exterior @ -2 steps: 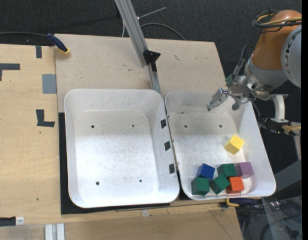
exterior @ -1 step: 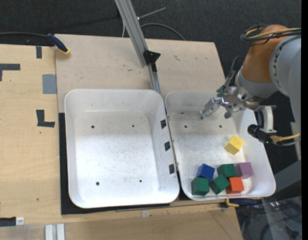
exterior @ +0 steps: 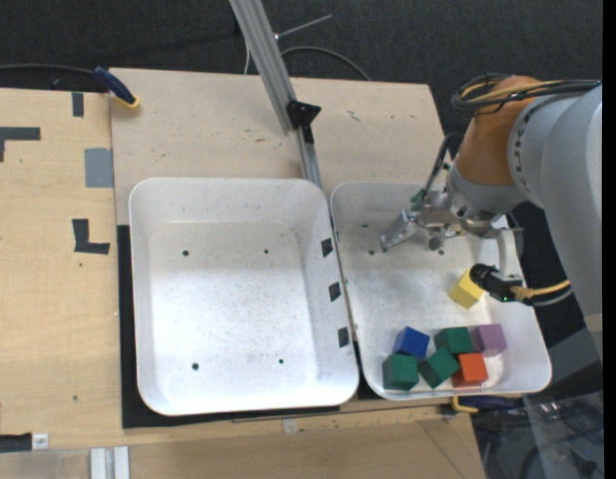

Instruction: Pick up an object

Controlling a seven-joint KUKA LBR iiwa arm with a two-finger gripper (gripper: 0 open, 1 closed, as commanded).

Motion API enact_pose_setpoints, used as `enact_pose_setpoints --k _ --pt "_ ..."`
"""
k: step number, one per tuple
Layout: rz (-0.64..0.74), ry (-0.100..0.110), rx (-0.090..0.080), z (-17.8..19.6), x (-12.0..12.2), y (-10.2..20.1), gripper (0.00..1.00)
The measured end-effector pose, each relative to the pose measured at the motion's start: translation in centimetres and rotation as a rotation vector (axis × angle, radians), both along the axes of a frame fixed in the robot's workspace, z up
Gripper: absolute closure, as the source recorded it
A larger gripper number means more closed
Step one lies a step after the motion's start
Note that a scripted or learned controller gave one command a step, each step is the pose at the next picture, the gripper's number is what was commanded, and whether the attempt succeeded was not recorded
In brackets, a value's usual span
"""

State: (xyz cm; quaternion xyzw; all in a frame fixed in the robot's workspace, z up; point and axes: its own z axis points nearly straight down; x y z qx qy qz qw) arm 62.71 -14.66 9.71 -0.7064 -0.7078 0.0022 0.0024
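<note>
Hand [exterior: 399, 234] poised above the right bin [exterior: 359, 267], fingers spread and empty; blocks [exterior: 442, 355] cluster in its near corner, awaiting pickup.

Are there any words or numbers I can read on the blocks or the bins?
None: there is no readable text. The blocks, like the yellow block and blue block, have plain faces. The bins carry only dark specks, and the grey tape patches on the bench are blank.
</note>
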Motion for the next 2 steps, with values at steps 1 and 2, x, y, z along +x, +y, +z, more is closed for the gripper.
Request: enact_pose_setpoints --k 1,2 --pt "0.000 -0.004 -0.001 1.4 0.1 0.0 1.00" --pt "-0.001 -0.012 -0.002 7.7 0.2 -0.4 1.00"
